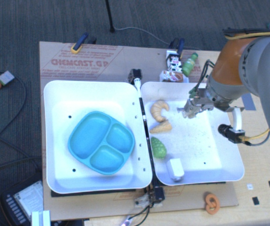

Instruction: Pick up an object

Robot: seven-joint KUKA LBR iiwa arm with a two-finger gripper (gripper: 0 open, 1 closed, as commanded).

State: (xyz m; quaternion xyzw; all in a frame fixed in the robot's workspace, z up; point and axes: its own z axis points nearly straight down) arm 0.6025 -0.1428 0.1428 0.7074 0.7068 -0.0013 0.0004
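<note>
Gripper [190, 109], its open-or-closed state impossible to tell, hovers over the right bin [229, 166] just beside the croissant [159, 109], so this looks like the approach step, and next it likely must shift over and descend.

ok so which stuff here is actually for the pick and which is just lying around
For the pick:
croissant
small tan piece
green item
white block
gripper over the right bin

Lying about:
blue divided plate in the left bin
pretzel
green bottle
</note>
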